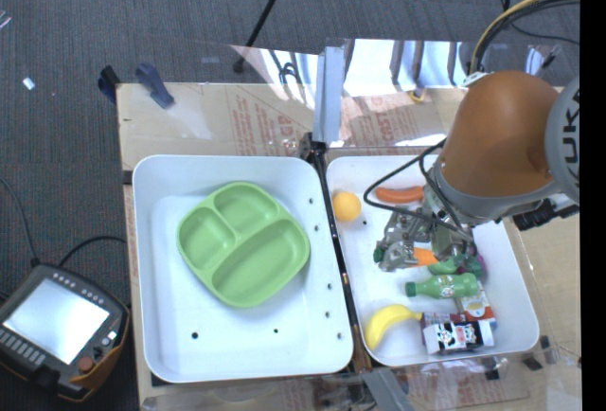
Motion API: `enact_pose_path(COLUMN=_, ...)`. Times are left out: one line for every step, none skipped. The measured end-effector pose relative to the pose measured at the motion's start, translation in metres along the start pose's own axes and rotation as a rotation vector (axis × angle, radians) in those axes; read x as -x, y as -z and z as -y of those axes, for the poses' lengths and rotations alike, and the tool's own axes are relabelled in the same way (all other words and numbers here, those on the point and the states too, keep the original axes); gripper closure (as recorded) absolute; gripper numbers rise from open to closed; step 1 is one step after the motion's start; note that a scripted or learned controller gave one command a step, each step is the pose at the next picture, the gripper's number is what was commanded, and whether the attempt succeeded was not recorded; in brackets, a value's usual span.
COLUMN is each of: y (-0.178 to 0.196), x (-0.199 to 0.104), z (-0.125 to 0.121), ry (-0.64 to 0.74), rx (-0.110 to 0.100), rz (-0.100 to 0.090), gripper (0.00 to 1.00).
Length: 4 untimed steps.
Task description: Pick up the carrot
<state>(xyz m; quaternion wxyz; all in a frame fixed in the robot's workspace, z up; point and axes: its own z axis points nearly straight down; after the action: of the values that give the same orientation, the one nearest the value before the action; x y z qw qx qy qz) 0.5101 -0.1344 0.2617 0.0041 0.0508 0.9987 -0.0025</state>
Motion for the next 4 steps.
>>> enact_pose_path(y=-0.008, x=0.020, z=-0.025, ry=0.023, rx=0.013, rz=-0.023, gripper=1.00)
enact_pose_path(y=0.051, x=0.017, z=0.050, ry=0.000, rx=0.003, rz=-0.012, gripper=1.00)
enact_pose_path(y=0.114, x=-0.016, z=0.010, ry=0.042, rx=0.014, rz=-0.028, gripper=1.00)
enact_pose_path(y=0.189, x=-0.009, z=0.078, ry=0.106, rx=0.010, rz=-0.016, gripper=1.00)
